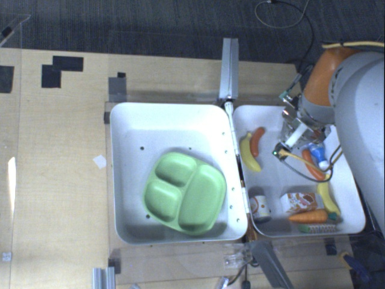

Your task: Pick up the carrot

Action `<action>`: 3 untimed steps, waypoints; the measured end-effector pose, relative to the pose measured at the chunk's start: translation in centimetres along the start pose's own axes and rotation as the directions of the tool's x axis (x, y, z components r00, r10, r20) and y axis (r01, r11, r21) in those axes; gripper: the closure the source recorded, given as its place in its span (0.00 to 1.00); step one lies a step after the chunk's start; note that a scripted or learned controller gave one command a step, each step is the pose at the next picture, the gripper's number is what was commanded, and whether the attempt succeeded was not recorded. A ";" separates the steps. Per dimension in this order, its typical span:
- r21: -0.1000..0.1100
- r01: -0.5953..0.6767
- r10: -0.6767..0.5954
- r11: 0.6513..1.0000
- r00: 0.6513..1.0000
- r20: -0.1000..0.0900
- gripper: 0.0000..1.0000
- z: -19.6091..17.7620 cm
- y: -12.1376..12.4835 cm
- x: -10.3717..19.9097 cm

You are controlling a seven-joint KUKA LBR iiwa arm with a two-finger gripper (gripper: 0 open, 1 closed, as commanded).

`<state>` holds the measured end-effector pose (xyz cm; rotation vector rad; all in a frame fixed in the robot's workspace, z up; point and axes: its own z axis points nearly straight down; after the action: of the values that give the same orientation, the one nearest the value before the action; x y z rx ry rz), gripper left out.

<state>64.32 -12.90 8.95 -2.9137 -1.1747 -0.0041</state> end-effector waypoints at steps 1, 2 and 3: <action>-0.005 -0.095 0.095 0.995 0.995 -0.003 1.00 0.0 -0.9 -5.2; -0.005 -0.174 0.174 0.985 0.985 -0.003 1.00 0.0 -1.8 -4.6; -0.003 -0.278 0.278 0.961 0.961 -0.001 1.00 -8.7 3.2 -5.2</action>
<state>62.73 -18.84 17.61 -3.0517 -0.7541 -0.0071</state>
